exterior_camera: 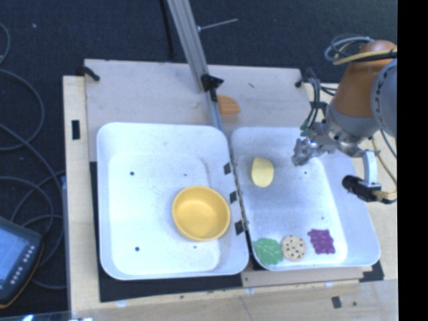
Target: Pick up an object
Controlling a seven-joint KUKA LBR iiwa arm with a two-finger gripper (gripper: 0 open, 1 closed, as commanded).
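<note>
In the right bin (pixel 348 209) a pale yellow lemon-like object (pixel 262 172) lies near the bin's left wall. Along the front edge sit a green leafy piece (pixel 268 250), a round cookie (pixel 293 247) and a purple grape-like piece (pixel 322 241). A yellow bowl (pixel 200 212) rests in the left bin (pixel 134 179). My gripper (pixel 301 154) hangs over the back right part of the right bin, to the right of the lemon-like object and apart from it. Nothing shows between its tips.
A slanted metal post (pixel 190 42) rises behind the bins, with an orange object (pixel 228 105) at its foot. The arm's orange band (pixel 358 79) and cables (pixel 366 186) overhang the right bin's right side. A tablet (pixel 17 259) lies off the bench at the left.
</note>
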